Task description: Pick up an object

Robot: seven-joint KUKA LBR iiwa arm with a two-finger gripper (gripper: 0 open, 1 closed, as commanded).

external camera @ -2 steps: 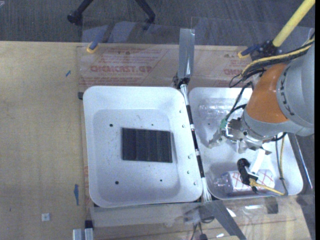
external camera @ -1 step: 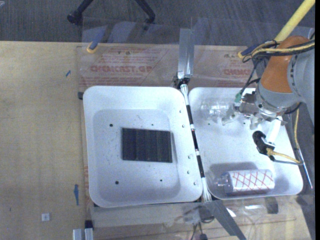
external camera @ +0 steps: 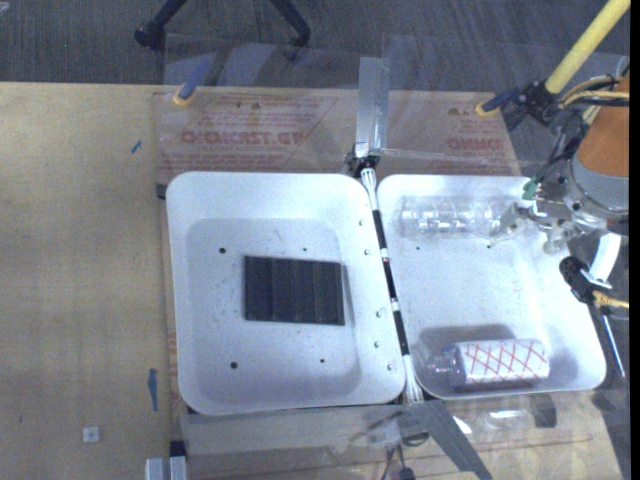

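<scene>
A dark ribbed rectangular pad (external camera: pixel 295 290) lies flat in the middle of the left bin (external camera: pixel 190 268). In the right bin (external camera: pixel 520 288) a clear plastic bottle (external camera: pixel 448 217) lies on its side near the far wall. Close to the front wall lies a cylinder with a red and white lattice pattern (external camera: pixel 500 361). My gripper (external camera: pixel 540 216) hangs over the right bin's far right corner, just right of the clear bottle's end. Nothing is visibly held in it.
A metal divider (external camera: pixel 385 268) runs between the two bins. Clear plastic panels (external camera: pixel 250 128) stand behind the bins. A yellow pole (external camera: pixel 595 28) and cables sit at the back right beside the arm. Wooden bench (external camera: pixel 70 268) extends to the left.
</scene>
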